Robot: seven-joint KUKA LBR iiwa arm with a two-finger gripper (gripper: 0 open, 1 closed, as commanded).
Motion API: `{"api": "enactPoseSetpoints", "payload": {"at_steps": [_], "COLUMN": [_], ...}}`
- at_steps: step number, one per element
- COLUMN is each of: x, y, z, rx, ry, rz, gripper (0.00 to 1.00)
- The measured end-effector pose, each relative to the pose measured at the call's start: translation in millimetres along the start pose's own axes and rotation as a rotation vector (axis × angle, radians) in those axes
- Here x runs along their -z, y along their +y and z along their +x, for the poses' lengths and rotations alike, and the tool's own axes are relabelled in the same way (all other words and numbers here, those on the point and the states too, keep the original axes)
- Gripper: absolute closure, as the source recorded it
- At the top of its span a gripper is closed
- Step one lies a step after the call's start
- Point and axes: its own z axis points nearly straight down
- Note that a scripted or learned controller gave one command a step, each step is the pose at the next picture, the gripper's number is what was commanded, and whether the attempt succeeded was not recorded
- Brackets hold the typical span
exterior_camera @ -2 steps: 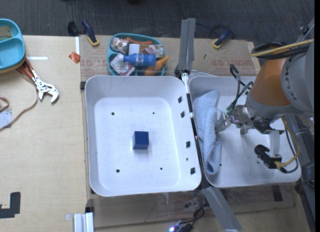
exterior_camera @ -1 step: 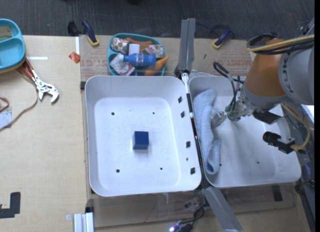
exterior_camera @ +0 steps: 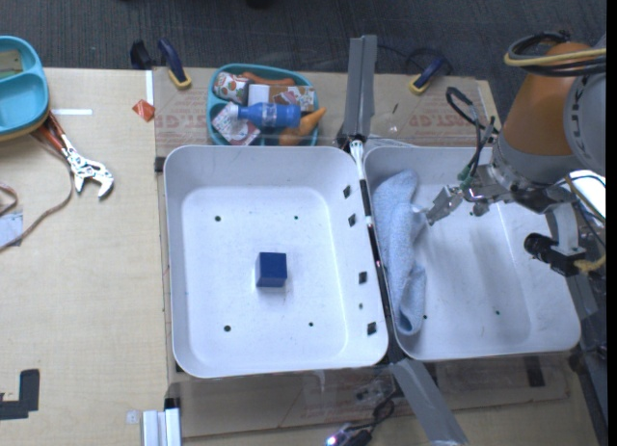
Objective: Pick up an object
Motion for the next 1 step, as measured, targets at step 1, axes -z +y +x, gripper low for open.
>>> {"api": "enactPoseSetpoints", "payload": {"at_steps": [1], "x": [-43.2], "y": [-21.4], "z": [16.7], "rx": [-0.165], "ry": [0.002], "rz": [0.004], "gripper": [0.00]}}
